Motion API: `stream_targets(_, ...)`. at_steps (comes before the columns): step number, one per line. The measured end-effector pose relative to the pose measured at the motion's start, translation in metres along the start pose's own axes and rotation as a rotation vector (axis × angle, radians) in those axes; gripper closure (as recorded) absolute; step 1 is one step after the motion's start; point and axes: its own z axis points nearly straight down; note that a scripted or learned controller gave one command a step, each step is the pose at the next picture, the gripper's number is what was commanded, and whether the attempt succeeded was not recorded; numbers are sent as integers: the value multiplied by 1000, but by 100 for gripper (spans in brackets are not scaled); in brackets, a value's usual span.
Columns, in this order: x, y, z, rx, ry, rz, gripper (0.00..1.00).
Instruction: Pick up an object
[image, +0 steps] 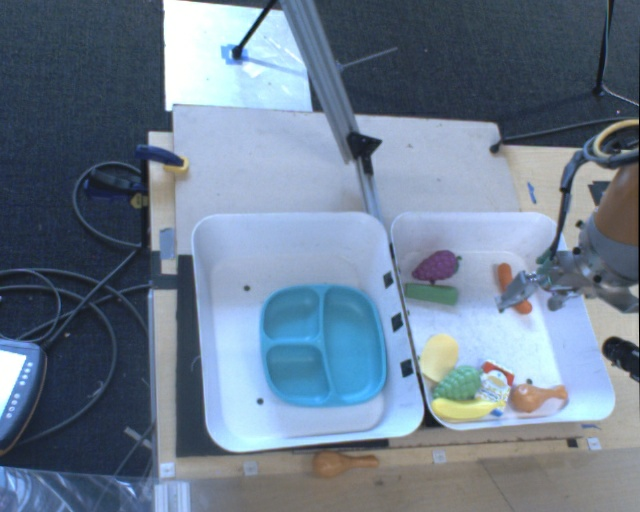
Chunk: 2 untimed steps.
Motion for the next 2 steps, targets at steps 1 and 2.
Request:
stream_targets(1,0,0,0,-1,0,2,0)
stream_targets(2,2,-9,57,6,1,5,0)
